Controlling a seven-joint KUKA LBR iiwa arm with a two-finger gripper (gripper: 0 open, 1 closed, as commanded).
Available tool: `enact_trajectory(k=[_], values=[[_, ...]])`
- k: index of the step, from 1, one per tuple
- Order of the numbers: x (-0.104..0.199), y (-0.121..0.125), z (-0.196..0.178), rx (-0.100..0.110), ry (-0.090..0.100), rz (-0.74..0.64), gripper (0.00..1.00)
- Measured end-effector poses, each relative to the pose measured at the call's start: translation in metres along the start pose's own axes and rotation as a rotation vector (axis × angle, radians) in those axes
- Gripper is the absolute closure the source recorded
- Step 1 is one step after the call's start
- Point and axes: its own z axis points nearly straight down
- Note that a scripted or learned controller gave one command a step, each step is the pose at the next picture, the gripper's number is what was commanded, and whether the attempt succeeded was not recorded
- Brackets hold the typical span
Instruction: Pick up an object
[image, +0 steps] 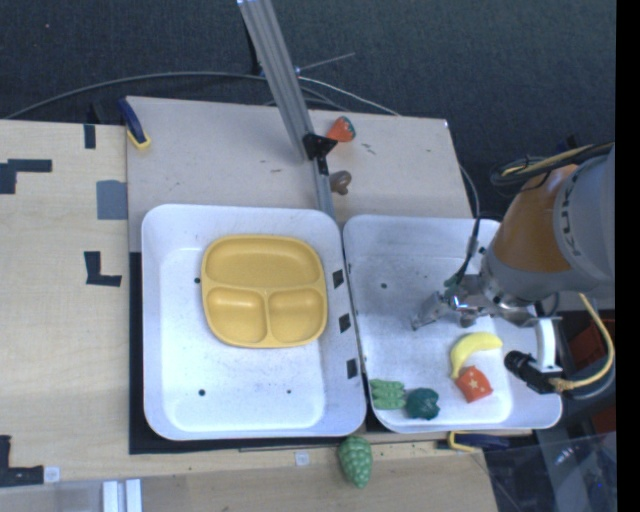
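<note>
On the worktop's near edge lay a green bumpy toy (354, 460), outside the bins. Inside the right bin (400, 250), along its near wall, sat two green pieces (387, 393) and (423, 403), then a red block (474, 384) touching a yellow banana (473, 347). Just beyond the banana the pincer (432, 315) hung with its fingers spread and nothing between them. A good grasp probably meant centring over one piece, likely the banana, before descending. Farther left, the yellow tray (265, 290) sat in the left bin (170, 330).

The end effector (432, 316) hangs low in the right bin (400, 250), just left of the toy banana (474, 347); a red block (474, 384) lies just below the banana.
</note>
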Motion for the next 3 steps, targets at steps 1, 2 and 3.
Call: enact_trajectory(k=[1, 2, 3], values=[[0.000, 0.001, -0.013, -0.004, 0.000, -0.002, 1.00], [0.000, 0.001, -0.055, -0.010, -0.001, 0.000, 1.00], [-0.001, -0.001, -0.098, -0.011, -0.002, 0.000, 1.00]])
